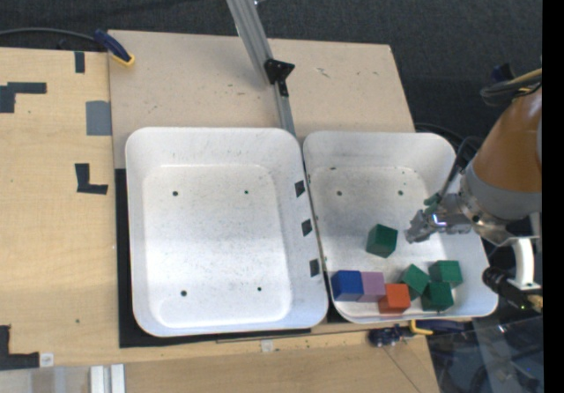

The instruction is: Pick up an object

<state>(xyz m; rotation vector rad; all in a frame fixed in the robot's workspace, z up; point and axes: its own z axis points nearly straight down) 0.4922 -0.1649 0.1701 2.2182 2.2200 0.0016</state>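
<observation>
The right bin (370, 153) holds several small blocks. A dark green cube (382, 240) sits alone near the middle. Along the front edge lie a blue cube (347, 284), a pale purple block (373, 284), an orange block (396, 297) and three green blocks (435, 283). My gripper (423, 226) hangs over the right side of this bin, just right of the lone green cube. Nothing shows between its fingers.
The left bin (216, 228) lies beside the right one, with black clips on the shared rim. A grey metal bar (251, 25) slants down from the top to the bins' back edge. The wooden bench (53, 171) extends left.
</observation>
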